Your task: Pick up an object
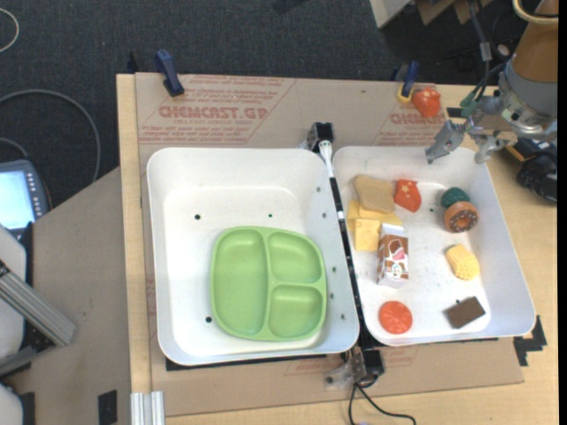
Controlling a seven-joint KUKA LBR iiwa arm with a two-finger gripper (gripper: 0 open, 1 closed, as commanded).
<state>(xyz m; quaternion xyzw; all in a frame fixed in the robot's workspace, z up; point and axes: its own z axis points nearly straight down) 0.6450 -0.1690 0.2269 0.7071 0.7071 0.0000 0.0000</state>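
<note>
Nearest you, at the front of the right bin (505,264), you have a red tomato slice (395,317) and, to its right, a brown chocolate bar (465,312) lying tilted. Just behind them you see a small milk carton (392,258) near the middle of the bin and a yellow corn piece (462,261) to its right, well apart from each other. Left of the carton, two yellow cheese blocks (364,228) lie against the bin's left wall, touching one another. Further back you find a tan bread slice (375,193) overlapping the cheese, a red strawberry (407,195) just beside the bread, and a brown donut (461,216) touching a dark green piece (454,197) behind it.

Across the divide, your left bin (177,193) carries a green plate (267,283) with three compartments, set toward its front right.

Beyond the right bin's far rim, your claw (462,142) hangs above the far right corner, its two grey fingers (440,145) spread apart with nothing between them. None of the pieces in the bin touches it; the dark green piece and donut are nearest. Past the bin, an orange-red object (426,102) sits on the desk (266,104) by a blue clamp (408,80), and a second blue clamp (168,71) grips the far left edge.
</note>
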